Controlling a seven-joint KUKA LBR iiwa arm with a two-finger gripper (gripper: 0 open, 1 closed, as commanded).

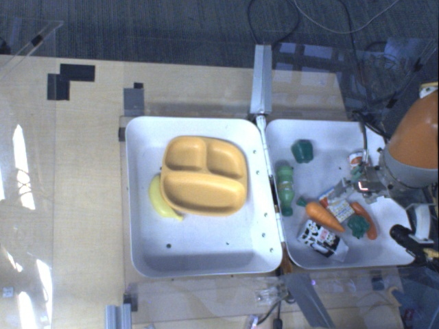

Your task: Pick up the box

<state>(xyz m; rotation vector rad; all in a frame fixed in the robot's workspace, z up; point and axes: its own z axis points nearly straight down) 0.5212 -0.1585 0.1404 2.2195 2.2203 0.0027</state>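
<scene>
Box (320,238), small and printed in black and white, is seen lying tilted near the front edge of the right bin (322,139), just below an orange carrot (324,216) that is laid at a slant beside it. The gripper (363,181) is positioned over the right-hand part of the same bin, apart from the box, with the arm's orange band (417,139) visible above it at the frame's right edge; whether the claw is open or closed cannot be told, as it is lost among small cluttered objects. A dark green block (302,151) is seen toward the back of the right bin, and a light green piece (285,181) is stacked along the bin's left wall. A small teal item (357,226) and a second orange piece (366,222) are grouped just right of the carrot. In the left bin (199,256), a yellow divided tray (204,174) is shown turned over, with a paler yellow object (160,199) partly covered beneath its left edge. Black cables (329,9) are looped on the dark floor behind the bench.
</scene>
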